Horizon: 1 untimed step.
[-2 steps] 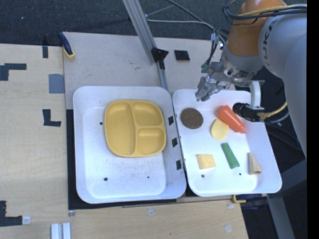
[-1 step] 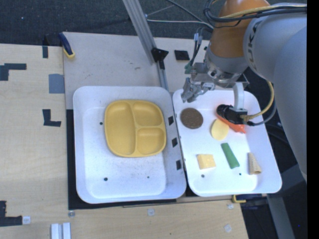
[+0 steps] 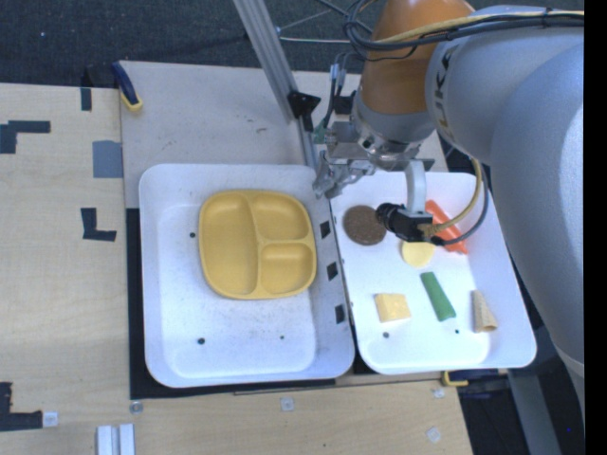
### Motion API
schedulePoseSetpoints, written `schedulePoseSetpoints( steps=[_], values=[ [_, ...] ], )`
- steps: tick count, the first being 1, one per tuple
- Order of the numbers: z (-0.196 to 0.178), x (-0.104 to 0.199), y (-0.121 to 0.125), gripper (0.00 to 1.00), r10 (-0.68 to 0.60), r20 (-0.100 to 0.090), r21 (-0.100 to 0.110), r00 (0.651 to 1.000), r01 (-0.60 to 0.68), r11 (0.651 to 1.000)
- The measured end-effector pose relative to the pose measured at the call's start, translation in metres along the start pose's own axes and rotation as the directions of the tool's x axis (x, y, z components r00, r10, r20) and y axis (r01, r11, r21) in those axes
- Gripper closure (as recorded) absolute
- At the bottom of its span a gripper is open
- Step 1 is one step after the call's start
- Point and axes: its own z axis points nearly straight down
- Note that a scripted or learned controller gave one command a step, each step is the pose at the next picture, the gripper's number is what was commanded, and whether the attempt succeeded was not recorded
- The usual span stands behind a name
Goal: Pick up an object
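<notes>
At the far corner of the right bin (image 3: pixel 417 347), where its rim meets the wall shared with the left bin (image 3: pixel 156 254), the gripper (image 3: pixel 329 176) hangs over the edge, its tip just above the rim line. At this angle I cannot tell whether it is apart or together, and no object shows in its grasp. Nearest to it, just inside that bin, lies a brown disc (image 3: pixel 362 226), flat on the floor and close to the shared wall. Beside the disc toward the arm sits a pale yellow round piece (image 3: pixel 417 253), with an orange piece (image 3: pixel 448 229) close beside it, near the bin's right rim. Farther toward the near edge lie a green stick (image 3: pixel 437 296), a yellow square block (image 3: pixel 392 307) and a tan cone (image 3: pixel 484 312), each apart from the others with bare white floor between them. A strip of open floor runs along the near rim of that bin. Across the shared wall, a yellow divided plate (image 3: pixel 256 243) lies flat in the far half of the left bin, close to the wall, leaving a wide bare area toward the near rim and a narrower margin along the left side.
</notes>
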Motion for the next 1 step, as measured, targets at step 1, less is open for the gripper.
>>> schedulePoseSetpoints(
  steps=[1],
  values=[
    [0.0066, 0.0426, -0.0250, 1.00, 0.001, 0.001, 0.002, 1.000, -0.001, 1.000]
  ],
)
